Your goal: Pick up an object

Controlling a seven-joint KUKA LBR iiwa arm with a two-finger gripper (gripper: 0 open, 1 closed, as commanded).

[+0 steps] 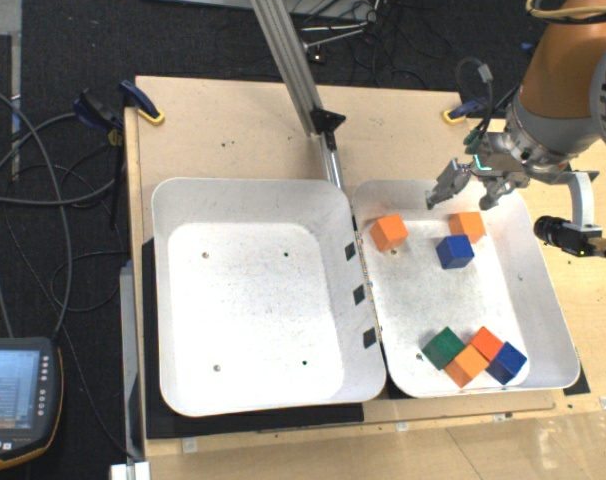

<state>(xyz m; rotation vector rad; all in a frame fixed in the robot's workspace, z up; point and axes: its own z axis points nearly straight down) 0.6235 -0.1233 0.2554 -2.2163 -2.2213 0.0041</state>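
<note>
Gripper (470,185): fingers spread, grasping nothing, poised above right white bin (543,298) | likely target: small orange cube (467,225) just below, touching blue cube (455,251) | spread suits straddling it | 4 cubes clustered at near edge

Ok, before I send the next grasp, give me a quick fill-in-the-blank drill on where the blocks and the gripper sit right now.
1. All the blocks lie in the ____ bin.
2. The gripper hangs with its fingers ____, above the bin's far edge.
3. The green block is in the cluster at the bin's ____ end.
4. The lone blue block touches an ____ block.

Missing words: right; open; near; orange
</note>
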